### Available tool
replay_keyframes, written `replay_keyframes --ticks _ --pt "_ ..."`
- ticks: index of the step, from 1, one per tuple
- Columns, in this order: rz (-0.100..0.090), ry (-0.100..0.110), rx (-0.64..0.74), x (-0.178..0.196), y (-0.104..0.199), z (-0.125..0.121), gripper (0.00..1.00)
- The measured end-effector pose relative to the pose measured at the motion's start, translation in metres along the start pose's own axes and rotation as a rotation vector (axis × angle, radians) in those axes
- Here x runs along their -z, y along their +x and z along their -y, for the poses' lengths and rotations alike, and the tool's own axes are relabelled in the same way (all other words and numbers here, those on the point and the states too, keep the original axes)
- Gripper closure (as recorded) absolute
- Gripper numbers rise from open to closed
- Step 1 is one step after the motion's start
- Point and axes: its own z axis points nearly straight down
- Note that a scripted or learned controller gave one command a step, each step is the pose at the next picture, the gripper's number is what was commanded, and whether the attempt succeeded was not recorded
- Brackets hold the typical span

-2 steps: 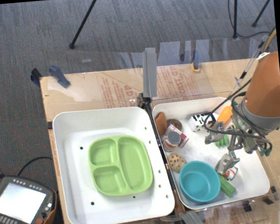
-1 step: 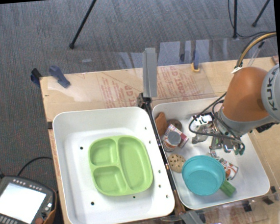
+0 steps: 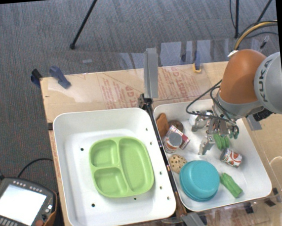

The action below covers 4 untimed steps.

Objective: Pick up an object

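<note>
Two shallow white plastic bins sit side by side on the desk. In the left bin (image 3: 69,137) lies a light green divided plastic tray (image 3: 121,166). The right bin (image 3: 258,173) holds a round teal plastic bowl (image 3: 200,180), a small green elongated plastic piece (image 3: 232,185) just beside it, a red-and-white crumpled can (image 3: 231,158), a red-labelled tin (image 3: 175,138), a brown cookie (image 3: 177,163) and a brown rounded item (image 3: 162,125). The grey arm's end effector (image 3: 214,138) hangs low over the right bin with a small green object (image 3: 221,141) seen between its fingers, so it appears to grip that object, above the can and the bowl.
</note>
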Motion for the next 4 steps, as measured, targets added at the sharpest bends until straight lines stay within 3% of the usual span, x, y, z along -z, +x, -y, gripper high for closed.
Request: replay_keyframes --ticks 1,2,3,4 --pt "0.013 0.0 -0.131 0.001 0.083 0.045 0.0" --pt "0.017 0.0 -0.054 0.003 0.02 0.049 0.0" --pt "-0.006 0.001 -0.213 0.0 -0.008 0.05 0.0" --pt "0.01 0.0 -0.209 0.012 -0.012 0.048 1.0"
